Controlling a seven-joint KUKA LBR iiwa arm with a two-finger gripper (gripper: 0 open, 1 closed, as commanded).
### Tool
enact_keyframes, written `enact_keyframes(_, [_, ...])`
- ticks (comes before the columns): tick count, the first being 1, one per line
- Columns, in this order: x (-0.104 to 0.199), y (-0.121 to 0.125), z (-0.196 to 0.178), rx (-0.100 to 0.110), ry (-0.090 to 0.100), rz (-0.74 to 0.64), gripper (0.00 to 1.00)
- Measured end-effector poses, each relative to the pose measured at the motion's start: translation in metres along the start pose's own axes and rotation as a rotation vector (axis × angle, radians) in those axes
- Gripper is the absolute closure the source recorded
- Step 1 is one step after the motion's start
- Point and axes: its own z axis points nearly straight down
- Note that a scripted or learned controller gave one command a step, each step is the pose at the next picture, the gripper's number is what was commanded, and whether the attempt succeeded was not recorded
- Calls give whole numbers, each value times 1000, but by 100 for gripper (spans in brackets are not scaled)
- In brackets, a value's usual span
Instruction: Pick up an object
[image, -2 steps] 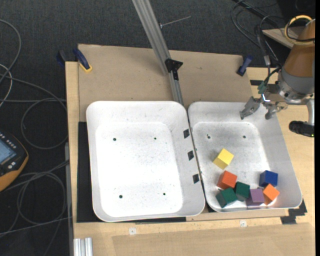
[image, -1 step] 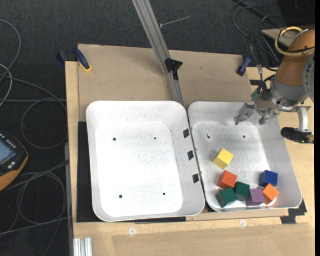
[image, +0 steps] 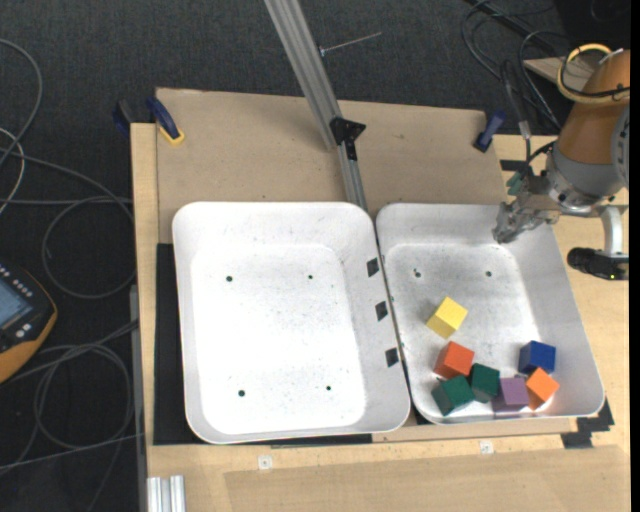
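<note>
Right bin (image: 560, 290) holds 7 blocks, 2 orange, 2 green.

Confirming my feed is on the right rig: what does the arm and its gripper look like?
The arm has an orange band over a rounded grey wrist section. Thin dark cables run beside it. The gripper is a small metallic grey piece at its end, over the right bin.

A robotics lab or test cell. A plywood bench (image: 300, 140) clamped at its far corners carries two white bins (image: 200, 240), loose cables (image: 60, 200) sprawl over dark carpet left of the bench, and a metal pole (image: 315, 80) slants over the bench's far edge.
</note>
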Motion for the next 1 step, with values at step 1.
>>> enact_keyframes(1, [-3, 7, -65, -7, -1, 1, 100])
